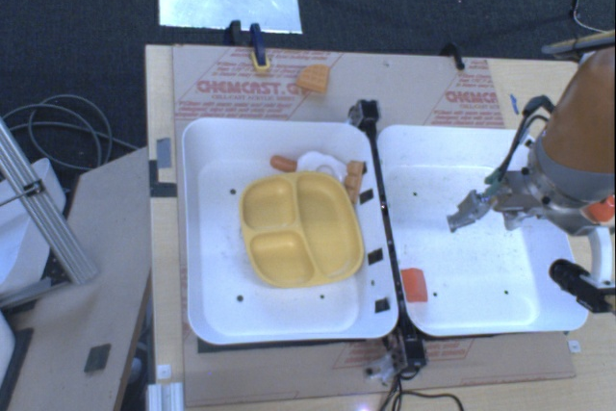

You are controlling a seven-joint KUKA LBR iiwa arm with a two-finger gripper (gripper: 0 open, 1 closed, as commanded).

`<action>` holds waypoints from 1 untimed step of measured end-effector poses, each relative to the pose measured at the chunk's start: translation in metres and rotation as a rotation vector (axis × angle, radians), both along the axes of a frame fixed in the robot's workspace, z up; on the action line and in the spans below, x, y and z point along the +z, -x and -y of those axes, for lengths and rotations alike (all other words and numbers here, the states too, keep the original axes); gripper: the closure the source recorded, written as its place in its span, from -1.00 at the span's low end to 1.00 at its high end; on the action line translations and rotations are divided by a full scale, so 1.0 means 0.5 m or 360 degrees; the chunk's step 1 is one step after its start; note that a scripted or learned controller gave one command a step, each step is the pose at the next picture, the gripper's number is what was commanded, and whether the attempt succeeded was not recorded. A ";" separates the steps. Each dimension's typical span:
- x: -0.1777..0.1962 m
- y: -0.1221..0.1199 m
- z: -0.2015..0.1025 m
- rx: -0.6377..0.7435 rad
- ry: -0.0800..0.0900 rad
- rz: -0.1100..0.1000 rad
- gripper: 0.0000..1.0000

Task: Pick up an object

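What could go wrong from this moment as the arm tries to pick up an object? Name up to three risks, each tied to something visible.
1. The orange block lies close against the right bin's left wall, so the tool may strike the wall.
2. The yellow tray looks wide and flat, probably hard to grip.
3. The small pieces behind the tray, such as the orange sausage-shaped piece, sit crowded together; a grasp may just push them.

My grey arm with its orange band point(587, 125) runs off the right edge. The yellow three-compartment plastic plate point(300, 230) covers part of a small white object point(320, 165) behind it. My gripper point(464, 217) looks too small and blurred to read clearly.
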State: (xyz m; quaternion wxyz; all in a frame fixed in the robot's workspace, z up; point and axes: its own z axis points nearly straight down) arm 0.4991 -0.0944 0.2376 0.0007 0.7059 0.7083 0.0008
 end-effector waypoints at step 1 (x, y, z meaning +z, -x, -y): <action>0.022 -0.002 0.000 0.0004 0.0000 0.0005 1.00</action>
